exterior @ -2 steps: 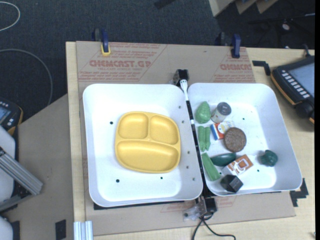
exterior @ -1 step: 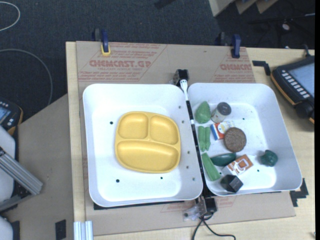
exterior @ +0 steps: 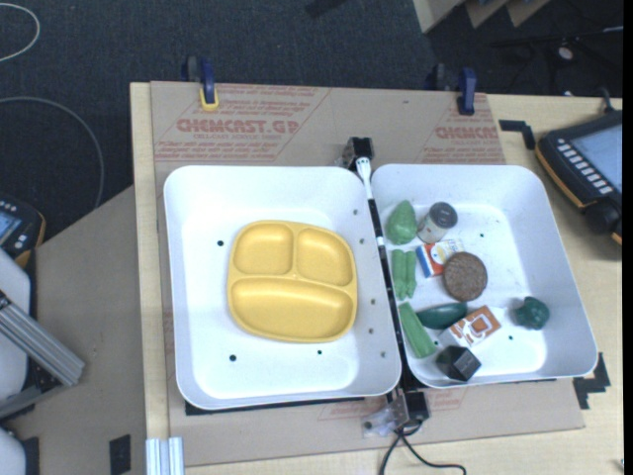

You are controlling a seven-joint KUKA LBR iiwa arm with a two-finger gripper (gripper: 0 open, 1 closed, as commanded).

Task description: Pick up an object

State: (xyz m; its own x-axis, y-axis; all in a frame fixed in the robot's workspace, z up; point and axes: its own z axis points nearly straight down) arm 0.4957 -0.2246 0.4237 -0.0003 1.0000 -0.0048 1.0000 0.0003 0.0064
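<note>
Dark carpet floor (exterior: pixel 89 38); pale wooden bench (exterior: pixel 168 146).

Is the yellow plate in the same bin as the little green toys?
No, the yellow plate lies in the left bin; the green toys are in the right bin.

The pose of the arm cannot be told from this moment. How the wrist is turned cannot be told, and how the gripper is set cannot be told either. Nothing more can be said of them.
</note>
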